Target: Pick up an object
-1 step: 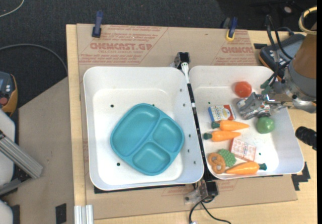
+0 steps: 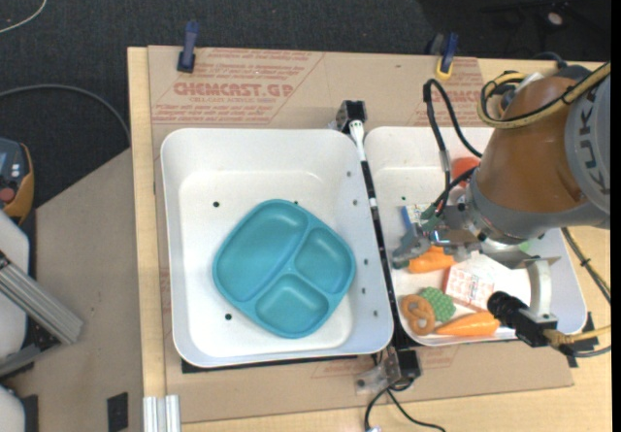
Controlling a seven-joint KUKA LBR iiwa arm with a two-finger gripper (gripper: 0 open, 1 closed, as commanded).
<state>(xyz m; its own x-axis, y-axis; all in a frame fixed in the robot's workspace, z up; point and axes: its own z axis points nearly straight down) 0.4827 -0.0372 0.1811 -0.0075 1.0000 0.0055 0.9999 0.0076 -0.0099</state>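
The right bin (image 2: pixel 408 153) holds several small things. My gripper (image 2: pixel 415 244) is low over the left part of this bin, under the grey and orange arm. A small orange piece (image 2: pixel 430 264) lies right beside it, touching or nearly touching. Nearer the front lie a brown pretzel (image 2: pixel 419 313), a green knobbly piece (image 2: pixel 439 302), an orange carrot (image 2: pixel 467 326) and a red-and-white packet (image 2: pixel 473 282). A red thing (image 2: pixel 465 168) peeks out behind the arm at the bin's back. The arm hides the bin's right half.
The left bin (image 2: pixel 194 168) holds a teal divided plate (image 2: pixel 283 267) lying flat near its middle. A black rod (image 2: pixel 368 189) runs along the wall between the two bins. Two blue clamps (image 2: pixel 186 47) (image 2: pixel 447 53) grip the board's far edge.
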